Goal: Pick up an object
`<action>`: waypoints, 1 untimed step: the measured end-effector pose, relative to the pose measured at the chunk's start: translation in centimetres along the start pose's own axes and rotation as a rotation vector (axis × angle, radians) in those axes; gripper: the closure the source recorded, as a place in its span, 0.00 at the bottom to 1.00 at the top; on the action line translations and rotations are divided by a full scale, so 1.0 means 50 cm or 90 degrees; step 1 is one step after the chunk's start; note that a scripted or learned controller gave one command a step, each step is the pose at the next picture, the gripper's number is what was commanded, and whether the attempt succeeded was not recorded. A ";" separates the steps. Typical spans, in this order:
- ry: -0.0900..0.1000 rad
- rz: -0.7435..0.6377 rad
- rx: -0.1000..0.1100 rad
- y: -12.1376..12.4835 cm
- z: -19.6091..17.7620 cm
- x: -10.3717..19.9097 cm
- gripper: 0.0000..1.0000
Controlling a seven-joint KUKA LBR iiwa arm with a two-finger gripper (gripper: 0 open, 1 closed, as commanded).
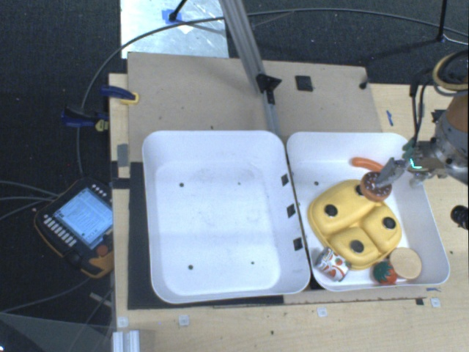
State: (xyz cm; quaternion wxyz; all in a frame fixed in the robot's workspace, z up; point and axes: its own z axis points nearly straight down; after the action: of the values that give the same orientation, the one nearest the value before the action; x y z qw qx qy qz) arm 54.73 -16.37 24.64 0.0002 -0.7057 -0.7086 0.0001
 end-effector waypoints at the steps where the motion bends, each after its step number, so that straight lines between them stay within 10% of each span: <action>1: 0.000 0.000 -0.001 0.001 -0.002 0.000 0.00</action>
State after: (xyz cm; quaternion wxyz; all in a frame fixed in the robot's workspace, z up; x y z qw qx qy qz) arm 54.78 -16.37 24.73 -0.0007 -0.7055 -0.7087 -0.0005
